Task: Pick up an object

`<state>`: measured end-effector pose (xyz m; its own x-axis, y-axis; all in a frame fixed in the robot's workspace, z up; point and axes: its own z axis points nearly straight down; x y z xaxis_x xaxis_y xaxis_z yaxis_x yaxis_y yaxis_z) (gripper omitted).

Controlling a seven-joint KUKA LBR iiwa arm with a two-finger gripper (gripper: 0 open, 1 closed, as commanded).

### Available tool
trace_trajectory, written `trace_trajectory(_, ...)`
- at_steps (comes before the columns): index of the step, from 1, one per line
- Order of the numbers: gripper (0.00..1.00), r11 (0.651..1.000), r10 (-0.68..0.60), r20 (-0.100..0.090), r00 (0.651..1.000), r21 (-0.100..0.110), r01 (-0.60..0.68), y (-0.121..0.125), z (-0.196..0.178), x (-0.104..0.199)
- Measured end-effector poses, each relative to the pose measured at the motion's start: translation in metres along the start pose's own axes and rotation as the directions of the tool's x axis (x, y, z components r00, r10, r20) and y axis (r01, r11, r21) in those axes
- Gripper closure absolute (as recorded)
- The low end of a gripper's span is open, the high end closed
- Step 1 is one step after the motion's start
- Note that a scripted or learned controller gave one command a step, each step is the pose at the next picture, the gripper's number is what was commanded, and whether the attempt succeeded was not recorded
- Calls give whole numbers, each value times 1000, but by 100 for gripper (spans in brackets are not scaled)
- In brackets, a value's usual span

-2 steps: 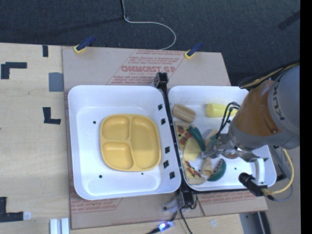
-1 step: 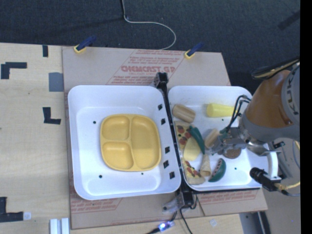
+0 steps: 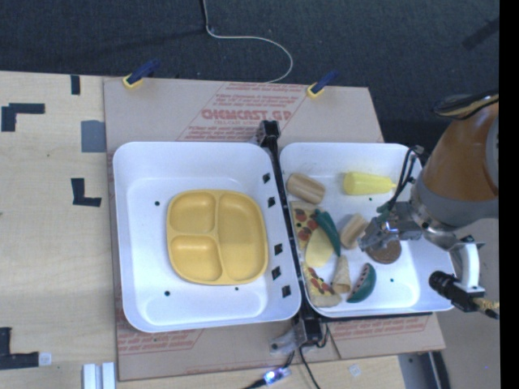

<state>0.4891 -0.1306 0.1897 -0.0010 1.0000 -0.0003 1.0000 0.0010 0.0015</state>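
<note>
Gripper (image 3: 381, 237) sits low in my right bin (image 3: 405, 154), over a brown round piece (image 3: 386, 254); I cannot tell its opening. Nothing is lifted: pickup remains undone, the toy food lying in that bin.

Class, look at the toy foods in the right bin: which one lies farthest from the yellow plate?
The yellow corn piece, near the right bin's back wall. The other foods lie nearer the divider or lower down.
</note>
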Motion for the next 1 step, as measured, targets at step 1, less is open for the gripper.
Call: trace_trajectory(1,100,1000,0,0,1000,0,0,0,-36,0)
